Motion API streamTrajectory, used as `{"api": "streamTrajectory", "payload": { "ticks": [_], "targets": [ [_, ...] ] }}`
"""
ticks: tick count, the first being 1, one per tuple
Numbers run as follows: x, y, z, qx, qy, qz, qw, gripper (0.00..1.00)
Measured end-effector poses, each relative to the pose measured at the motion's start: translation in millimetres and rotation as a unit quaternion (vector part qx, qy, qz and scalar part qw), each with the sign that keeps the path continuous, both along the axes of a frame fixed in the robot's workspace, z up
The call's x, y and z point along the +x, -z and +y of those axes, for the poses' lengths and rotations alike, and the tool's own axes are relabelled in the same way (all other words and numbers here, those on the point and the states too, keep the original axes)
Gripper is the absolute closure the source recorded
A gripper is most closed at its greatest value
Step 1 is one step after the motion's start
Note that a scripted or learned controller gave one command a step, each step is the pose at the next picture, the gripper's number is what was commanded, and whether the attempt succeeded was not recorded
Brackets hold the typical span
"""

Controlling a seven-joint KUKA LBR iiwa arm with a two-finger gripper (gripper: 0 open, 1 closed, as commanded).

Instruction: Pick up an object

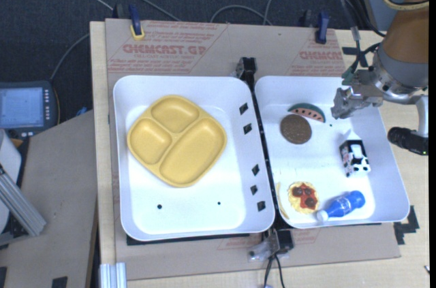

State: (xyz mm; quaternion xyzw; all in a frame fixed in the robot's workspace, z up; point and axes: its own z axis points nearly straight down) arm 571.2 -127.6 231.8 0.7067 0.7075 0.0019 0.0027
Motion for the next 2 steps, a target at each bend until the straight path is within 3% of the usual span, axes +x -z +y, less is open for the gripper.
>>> {"api": "streamTrajectory", "payload": {
  "ticks": [2],
  "targets": [
    [1.0,-16.2,104.5,0.0021,-0.003,0.002,1.0,1.0]
  ]
}}
